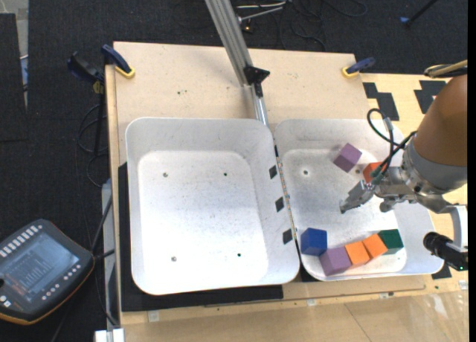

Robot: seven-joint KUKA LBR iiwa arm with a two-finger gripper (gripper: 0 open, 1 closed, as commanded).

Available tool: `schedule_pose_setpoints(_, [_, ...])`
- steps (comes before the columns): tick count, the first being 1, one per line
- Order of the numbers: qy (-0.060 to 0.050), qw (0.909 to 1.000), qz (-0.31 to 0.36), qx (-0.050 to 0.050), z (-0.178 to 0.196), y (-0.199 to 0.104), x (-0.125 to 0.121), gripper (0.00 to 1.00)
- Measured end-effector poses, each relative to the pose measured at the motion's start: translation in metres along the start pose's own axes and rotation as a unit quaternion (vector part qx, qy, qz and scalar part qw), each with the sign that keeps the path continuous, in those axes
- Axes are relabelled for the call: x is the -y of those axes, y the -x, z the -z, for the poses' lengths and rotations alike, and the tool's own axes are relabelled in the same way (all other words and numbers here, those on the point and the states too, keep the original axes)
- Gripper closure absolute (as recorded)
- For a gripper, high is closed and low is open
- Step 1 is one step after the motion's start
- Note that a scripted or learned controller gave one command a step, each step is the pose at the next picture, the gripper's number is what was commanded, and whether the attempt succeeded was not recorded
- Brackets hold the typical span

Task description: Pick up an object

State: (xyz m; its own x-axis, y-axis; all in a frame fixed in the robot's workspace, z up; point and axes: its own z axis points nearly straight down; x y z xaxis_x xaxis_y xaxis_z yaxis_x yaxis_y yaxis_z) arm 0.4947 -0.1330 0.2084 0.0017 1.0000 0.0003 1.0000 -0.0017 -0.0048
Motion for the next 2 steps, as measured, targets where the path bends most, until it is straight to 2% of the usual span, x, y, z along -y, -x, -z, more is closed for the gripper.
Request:
schedule_pose_setpoints(1, [0.002,1.0000,0.000,0.000,-0.047,-0.008,-0.006,0.00])
schedule_pose_setpoints(2, [-0.001,1.0000,0.000,0.000,-0.110,-0.006,-0.007,0.00])
